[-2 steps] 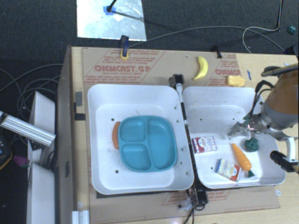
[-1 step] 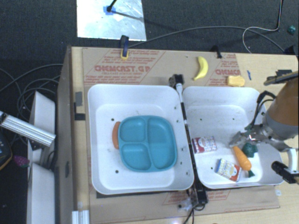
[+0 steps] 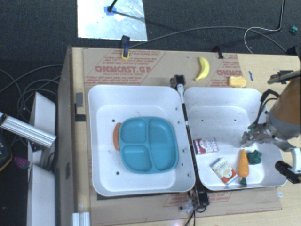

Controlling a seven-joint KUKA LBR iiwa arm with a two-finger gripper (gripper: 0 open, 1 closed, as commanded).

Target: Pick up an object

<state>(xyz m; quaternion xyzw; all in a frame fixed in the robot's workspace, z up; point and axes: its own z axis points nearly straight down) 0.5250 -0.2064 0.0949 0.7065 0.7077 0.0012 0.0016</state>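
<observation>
The right bin [image 3: 221, 102] holds a red-and-white carton [image 3: 205, 146], a small orange-and-white box [image 3: 224, 170], an orange carrot [image 3: 242, 164] and a dark green toy [image 3: 255, 156]. My gripper [image 3: 250, 137] hangs low at the bin's right side, just above the carrot's top end and beside the green toy. I see nothing held in it. The arm's grey wrist with its orange band [image 3: 287, 108] covers the bin's right rim.
A blue divided plate [image 3: 148, 142] lies in the left bin [image 3: 103, 98] with an orange sausage-like piece [image 3: 115, 135] at its left edge. A banana [image 3: 203, 68] and a yellow block [image 3: 237, 82] lie on the cardboard behind the bins.
</observation>
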